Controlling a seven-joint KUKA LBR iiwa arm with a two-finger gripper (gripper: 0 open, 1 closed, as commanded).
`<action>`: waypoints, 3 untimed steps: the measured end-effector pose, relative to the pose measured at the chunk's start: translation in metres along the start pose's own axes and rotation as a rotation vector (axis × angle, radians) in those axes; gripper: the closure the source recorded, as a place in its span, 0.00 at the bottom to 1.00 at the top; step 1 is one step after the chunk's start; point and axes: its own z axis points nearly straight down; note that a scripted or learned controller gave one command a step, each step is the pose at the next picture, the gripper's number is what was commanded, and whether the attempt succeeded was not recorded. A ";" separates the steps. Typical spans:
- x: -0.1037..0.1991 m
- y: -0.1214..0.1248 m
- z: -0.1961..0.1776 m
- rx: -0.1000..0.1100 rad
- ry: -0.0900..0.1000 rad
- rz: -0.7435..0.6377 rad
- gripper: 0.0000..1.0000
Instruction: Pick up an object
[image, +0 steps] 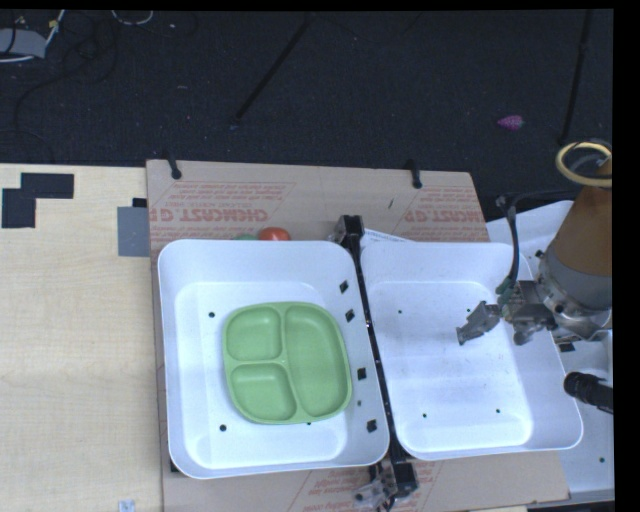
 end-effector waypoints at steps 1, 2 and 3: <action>0.000 0.003 -0.007 -0.012 -0.002 -0.002 0.00; 0.002 -0.004 0.056 -0.006 0.000 -0.002 0.00; 0.000 -0.009 0.119 -0.006 0.000 -0.002 0.00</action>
